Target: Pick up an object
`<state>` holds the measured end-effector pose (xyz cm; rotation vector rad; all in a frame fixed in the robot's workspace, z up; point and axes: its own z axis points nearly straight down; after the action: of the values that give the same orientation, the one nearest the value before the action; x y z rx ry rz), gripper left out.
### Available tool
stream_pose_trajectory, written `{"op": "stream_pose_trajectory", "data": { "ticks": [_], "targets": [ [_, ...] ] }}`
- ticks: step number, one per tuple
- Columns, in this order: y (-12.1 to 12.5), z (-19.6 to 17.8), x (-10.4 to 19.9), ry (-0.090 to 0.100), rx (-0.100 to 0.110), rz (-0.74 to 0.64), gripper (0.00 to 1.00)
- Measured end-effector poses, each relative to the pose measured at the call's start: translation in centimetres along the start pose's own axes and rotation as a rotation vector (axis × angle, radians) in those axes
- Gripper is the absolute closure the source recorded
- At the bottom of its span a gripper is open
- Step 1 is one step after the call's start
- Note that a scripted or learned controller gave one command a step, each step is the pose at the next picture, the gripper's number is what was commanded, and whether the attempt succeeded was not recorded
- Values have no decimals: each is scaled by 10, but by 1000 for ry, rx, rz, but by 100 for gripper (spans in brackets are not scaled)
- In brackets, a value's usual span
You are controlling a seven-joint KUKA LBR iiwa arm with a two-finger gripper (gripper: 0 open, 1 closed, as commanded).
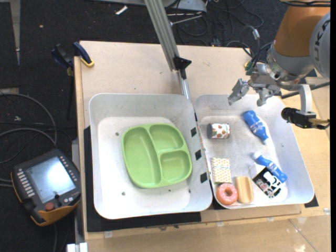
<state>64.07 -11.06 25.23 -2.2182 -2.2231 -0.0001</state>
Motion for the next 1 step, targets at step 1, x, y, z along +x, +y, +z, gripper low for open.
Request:
{"op": "stream_pose_trajectory", "data": {
  "ticks": [1],
  "targets": [
    [0, 0, 0, 0, 0, 0, 0]
  ]
}}
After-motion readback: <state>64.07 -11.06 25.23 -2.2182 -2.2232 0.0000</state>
